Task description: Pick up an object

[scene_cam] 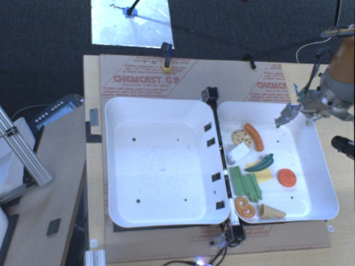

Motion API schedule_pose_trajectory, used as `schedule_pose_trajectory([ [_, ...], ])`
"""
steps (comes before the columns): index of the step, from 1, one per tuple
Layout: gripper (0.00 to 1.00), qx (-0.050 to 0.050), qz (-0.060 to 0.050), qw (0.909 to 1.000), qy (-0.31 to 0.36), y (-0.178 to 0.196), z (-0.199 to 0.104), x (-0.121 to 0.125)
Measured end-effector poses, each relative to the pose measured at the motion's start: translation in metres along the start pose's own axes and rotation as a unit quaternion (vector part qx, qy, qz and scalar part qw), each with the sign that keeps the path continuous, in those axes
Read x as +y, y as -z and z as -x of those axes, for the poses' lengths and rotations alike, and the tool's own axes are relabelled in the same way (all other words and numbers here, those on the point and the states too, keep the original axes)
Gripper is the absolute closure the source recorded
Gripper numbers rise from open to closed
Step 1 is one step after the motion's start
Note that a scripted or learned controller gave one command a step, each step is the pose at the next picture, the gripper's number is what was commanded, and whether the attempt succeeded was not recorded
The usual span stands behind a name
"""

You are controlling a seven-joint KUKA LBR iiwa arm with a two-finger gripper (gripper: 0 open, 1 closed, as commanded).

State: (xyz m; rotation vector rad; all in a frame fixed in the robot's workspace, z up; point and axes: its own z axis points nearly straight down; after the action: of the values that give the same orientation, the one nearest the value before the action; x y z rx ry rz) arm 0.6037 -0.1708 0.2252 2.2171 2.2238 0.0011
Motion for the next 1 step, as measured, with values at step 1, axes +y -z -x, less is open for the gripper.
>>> schedule_pose_trajectory([
  [1, 0.00, 0.002, -0.004, 1.0000, 0.003, -0.1424, -0.0659, -0.0101],
])
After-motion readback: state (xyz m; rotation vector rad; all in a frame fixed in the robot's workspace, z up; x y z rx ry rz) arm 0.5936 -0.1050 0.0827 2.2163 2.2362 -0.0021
